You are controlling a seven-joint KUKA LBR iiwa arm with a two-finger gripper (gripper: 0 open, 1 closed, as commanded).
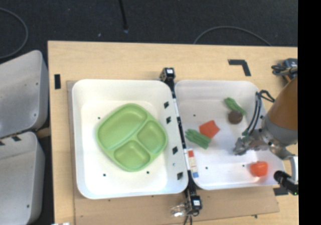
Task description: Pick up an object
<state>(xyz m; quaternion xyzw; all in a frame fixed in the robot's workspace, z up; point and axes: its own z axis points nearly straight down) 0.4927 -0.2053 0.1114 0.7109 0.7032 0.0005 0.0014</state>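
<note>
Here, at the frame's lower right, the gripper [243, 147] (whether parted or clenched cannot be told) hovers in the right bin [215, 181], apparently approaching; the nearest pick, an orange-red piece [259, 169], lies just below-right, ungrasped.

White bins [90, 179], light green tray [131, 136], red block [209, 129], orange-red ball [259, 169], brown ball [234, 117], two green pieces [197, 138], tan wood bench [125, 58], grey arm [281, 131] with orange band [287, 106], black floor [150, 3].
</note>
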